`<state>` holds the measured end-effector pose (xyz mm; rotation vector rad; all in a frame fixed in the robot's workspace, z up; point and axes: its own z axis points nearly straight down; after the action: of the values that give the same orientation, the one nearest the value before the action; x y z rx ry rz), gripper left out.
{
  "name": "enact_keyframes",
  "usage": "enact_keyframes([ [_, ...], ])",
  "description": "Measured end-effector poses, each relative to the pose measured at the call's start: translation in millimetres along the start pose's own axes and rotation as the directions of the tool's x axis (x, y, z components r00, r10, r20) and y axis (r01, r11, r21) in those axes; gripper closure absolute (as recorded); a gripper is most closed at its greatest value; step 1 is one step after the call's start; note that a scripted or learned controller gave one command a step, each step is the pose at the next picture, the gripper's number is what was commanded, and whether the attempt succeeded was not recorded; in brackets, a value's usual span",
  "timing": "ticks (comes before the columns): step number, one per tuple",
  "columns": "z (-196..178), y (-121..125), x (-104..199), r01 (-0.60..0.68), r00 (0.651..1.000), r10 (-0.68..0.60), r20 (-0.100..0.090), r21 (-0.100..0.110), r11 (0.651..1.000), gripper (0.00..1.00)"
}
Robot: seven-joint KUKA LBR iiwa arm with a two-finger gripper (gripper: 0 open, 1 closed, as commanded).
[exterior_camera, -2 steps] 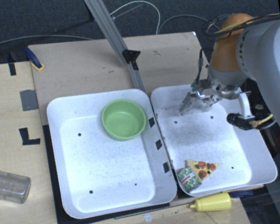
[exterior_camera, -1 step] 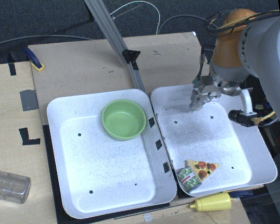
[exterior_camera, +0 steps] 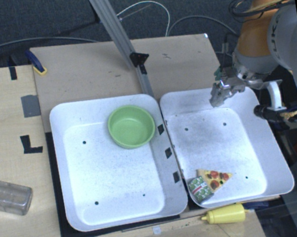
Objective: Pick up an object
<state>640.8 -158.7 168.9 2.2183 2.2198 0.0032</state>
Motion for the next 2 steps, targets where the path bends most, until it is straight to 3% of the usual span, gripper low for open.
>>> enact_keyframes([
  [1, -63, 2, -5, 0.000, 1.000, 0.000, 0.001, -0.001, 1.000, 1.00],
  [2, -94, 2, -5, 0.001, 1.000, -0.001, 0.000, 0.001, 1.000, 1.00],
])
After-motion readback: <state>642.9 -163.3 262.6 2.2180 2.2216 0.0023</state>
